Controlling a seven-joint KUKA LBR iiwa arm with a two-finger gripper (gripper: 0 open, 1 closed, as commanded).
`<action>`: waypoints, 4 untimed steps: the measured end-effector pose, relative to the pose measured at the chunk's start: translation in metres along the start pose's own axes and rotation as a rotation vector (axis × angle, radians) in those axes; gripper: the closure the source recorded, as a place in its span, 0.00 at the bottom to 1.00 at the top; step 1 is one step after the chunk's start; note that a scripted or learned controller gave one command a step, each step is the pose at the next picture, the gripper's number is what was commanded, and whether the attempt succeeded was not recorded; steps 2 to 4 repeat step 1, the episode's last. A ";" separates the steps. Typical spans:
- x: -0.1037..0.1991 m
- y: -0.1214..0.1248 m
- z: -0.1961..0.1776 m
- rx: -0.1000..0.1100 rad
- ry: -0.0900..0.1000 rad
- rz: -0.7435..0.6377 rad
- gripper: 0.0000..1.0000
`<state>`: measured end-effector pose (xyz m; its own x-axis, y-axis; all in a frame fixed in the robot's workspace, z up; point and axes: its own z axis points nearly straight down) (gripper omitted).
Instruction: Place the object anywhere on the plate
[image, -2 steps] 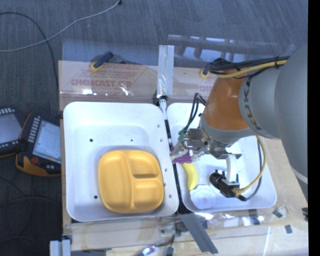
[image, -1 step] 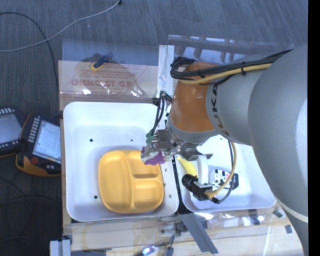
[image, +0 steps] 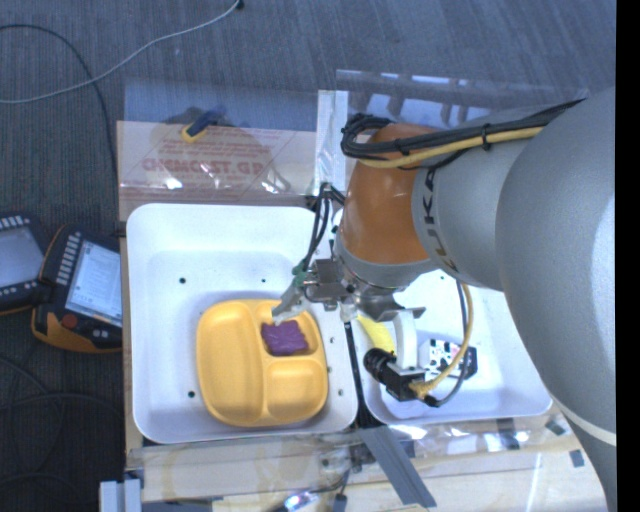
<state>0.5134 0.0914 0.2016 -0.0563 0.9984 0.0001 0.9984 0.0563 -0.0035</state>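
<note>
A yellow divided plate (image: 262, 365) lies in the left white bin (image: 170, 270). A purple object (image: 287, 339) rests in the plate's upper right compartment, close to the rim. My gripper (image: 287, 308) hangs directly over the purple object, its tip at or just above the object's top edge. The grey arm with its orange band (image: 385, 215) reaches in from the right and crosses the wall between the two bins.
The right bin (image: 500, 395) holds a yellow item (image: 373, 331) and a small black-and-white item (image: 440, 352), both partly hidden by the wrist and its cables. A teach pendant (image: 80, 290) lies on the floor to the left. A clear sheet (image: 205, 160) lies behind the bins.
</note>
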 end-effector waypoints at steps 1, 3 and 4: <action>0.000 0.000 0.000 0.000 0.000 0.000 0.00; 0.000 0.000 0.000 0.000 0.000 0.000 0.00; 0.000 0.000 0.000 0.000 0.000 0.000 0.00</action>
